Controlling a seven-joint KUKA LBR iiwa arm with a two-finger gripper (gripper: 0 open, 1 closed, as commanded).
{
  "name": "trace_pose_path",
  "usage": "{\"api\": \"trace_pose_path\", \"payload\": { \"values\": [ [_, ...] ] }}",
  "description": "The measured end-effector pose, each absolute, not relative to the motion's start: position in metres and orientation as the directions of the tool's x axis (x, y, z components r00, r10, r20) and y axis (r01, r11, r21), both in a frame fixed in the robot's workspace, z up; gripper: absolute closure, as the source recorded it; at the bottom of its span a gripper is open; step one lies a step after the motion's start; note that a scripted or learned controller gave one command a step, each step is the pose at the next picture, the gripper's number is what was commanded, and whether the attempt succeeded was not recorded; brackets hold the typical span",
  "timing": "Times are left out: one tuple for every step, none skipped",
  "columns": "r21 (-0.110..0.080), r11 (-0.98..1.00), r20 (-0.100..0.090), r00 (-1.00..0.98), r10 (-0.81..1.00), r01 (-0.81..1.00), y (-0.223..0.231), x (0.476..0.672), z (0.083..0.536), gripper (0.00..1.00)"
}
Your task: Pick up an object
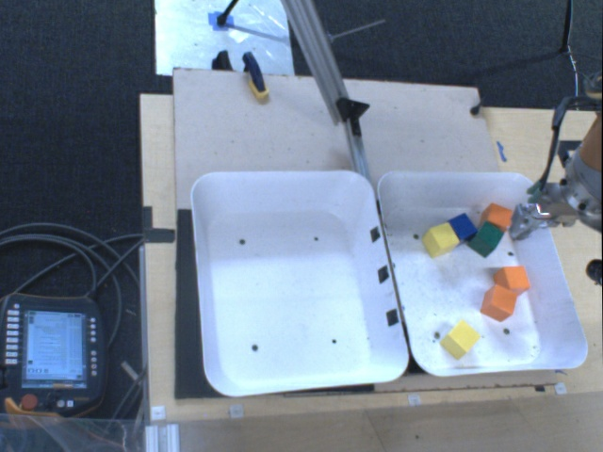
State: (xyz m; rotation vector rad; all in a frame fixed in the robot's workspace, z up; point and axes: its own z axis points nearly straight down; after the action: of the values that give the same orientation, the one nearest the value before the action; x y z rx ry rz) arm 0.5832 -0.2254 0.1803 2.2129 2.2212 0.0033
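Seven blocks, just left of gripper

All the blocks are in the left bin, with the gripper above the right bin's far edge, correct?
Not quite. The camera view shows the blocks, such as the green block, lying in the right bin, not the left bin. The gripper is indeed above the right bin's far edge.

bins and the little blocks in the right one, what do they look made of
Bins: likely thin moulded plastic, glossy white, with rounded corners and soft sheen. Blocks, such as the yellow block and orange block: solid-coloured, matte, crisp-edged; painted wood or foam, the view can't settle which.
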Motion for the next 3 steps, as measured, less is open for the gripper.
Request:
{"api": "trace_pose_path", "payload": {
  "values": [
    [0.006, 0.004, -0.003, -0.004, 1.0, 1.0, -0.226, 0.585, 0.219, 1.0],
    [0.005, 0.011, 0.0, -0.011, 1.0, 1.0, -0.179, 0.607, 0.226, 1.0],
    [0.004, 0.011, 0.001, -0.011, 1.0, 1.0, -0.129, 0.617, 0.24, 1.0]
  ]
}}
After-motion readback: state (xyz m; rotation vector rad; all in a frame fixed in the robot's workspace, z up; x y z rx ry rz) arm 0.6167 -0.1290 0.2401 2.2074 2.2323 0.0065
